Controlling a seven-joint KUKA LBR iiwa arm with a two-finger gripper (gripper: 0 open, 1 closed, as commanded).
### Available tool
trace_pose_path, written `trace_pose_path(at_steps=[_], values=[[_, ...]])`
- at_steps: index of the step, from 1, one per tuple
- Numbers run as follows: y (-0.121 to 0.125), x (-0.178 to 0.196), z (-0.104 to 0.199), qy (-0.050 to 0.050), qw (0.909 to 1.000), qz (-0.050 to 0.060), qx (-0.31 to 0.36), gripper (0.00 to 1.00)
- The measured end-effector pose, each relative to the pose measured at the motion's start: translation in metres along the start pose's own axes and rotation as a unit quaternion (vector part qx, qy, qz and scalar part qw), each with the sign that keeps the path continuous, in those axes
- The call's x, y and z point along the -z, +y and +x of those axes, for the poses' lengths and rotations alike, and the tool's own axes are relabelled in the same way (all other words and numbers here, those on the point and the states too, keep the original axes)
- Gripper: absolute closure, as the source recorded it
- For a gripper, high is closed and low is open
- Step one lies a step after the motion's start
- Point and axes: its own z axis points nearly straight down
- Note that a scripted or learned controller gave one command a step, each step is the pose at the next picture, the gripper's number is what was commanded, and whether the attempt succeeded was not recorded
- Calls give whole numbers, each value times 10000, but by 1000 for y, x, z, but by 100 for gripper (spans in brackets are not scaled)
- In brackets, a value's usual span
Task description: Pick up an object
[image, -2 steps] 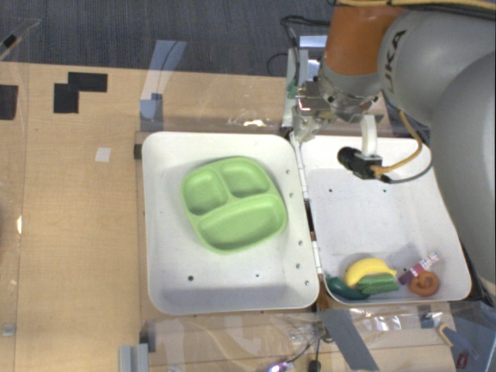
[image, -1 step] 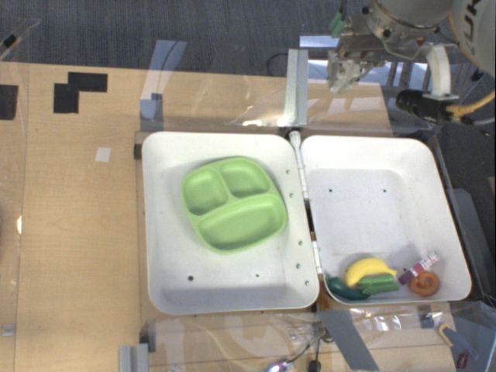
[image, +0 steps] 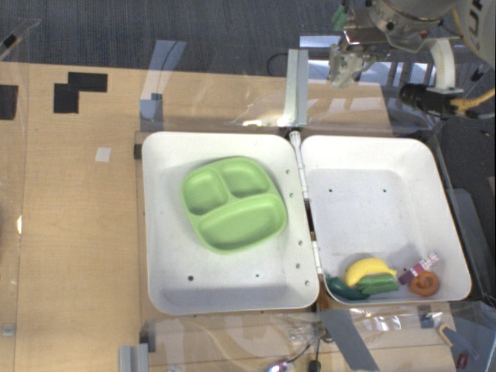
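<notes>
The left bin (image: 155, 208) carries a green divided plate (image: 234, 204), lying flat near its middle with its long side running roughly toward the lower right. The right bin (image: 442, 200) has its things crowded into the near corner: a yellow banana (image: 369, 269) lying crosswise with its long axis left to right, a dark green piece (image: 364, 287), perhaps a toy vegetable, tucked just below and touching it, and a small round orange-brown thing (image: 423, 284) just beside them. The gripper (image: 342, 67) hangs beyond the far edge of the bins, above the seam between them, well apart from everything. Whether it is spread or closed is too blurred to tell. From the gripper, the banana lies toward the near side and a little right.
</notes>
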Motion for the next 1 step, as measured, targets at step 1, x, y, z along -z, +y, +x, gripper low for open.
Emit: trace_pose_path(at_steps=[1], values=[[13, -230, 45, 9, 9998, 62, -169, 100]])
